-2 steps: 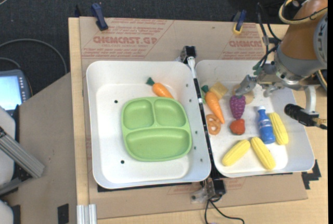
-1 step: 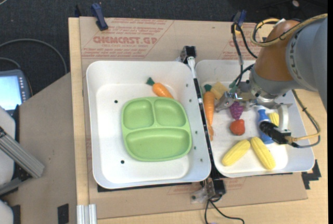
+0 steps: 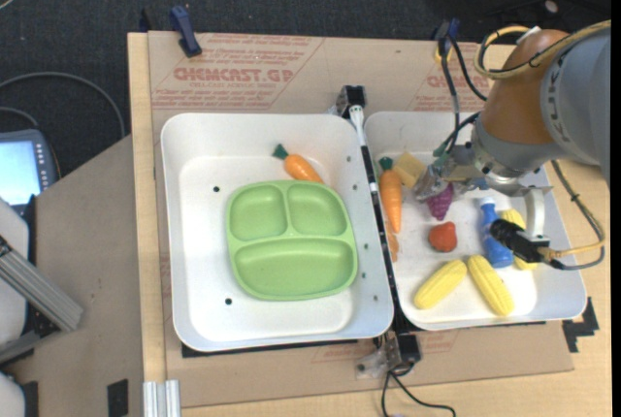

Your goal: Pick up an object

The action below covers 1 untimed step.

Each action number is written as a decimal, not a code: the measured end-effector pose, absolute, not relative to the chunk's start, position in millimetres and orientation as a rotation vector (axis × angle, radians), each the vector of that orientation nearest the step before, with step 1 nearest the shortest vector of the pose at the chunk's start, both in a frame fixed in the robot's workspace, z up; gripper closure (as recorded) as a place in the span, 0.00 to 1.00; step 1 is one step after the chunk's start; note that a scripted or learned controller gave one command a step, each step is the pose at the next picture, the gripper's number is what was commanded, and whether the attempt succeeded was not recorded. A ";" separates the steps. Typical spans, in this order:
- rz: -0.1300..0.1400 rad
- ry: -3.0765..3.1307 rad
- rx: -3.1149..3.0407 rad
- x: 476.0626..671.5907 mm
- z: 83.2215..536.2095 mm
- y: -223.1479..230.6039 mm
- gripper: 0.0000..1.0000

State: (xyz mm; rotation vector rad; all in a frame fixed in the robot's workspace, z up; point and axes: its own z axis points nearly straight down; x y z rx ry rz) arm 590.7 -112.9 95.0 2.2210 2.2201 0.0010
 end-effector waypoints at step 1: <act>0.014 2.228 2.208 572.4 190.8 -36.6 1.00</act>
